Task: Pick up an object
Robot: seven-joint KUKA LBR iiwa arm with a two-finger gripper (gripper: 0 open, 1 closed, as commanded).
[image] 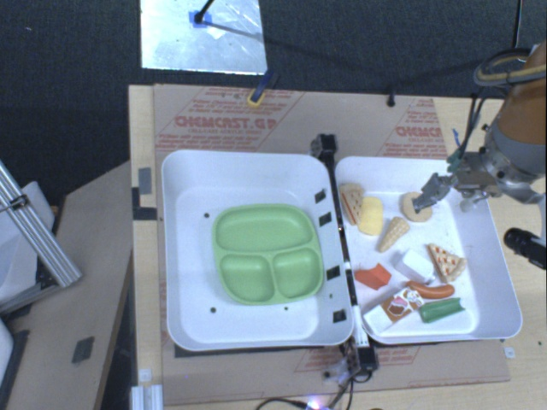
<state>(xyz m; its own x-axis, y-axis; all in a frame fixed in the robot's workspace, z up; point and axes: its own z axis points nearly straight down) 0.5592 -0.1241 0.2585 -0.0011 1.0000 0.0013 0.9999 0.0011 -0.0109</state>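
Observation:
The right bin [496,254] holds several toy foods. Among them are a sandwich wedge [351,202], a yellow chunk [371,215], a tan cone [393,233], a round tan biscuit [414,207], a white block [416,263] and a pizza slice [446,263]. Nearer the front lie an orange-red piece [373,276], a sausage [432,291], a green pepper [440,310] and a small printed pack [397,306]. My gripper [433,190] hangs over the bin's far right part, its tip just above and right of the round biscuit. Nothing visibly hangs from it.
The left bin [184,229] carries a green three-compartment plate [266,253]. A black divider with clips [335,229] runs between the bins. The grey arm with its orange band [517,135] comes in over the right bin's far right corner. A foil sheet [203,24] lies beyond the bench.

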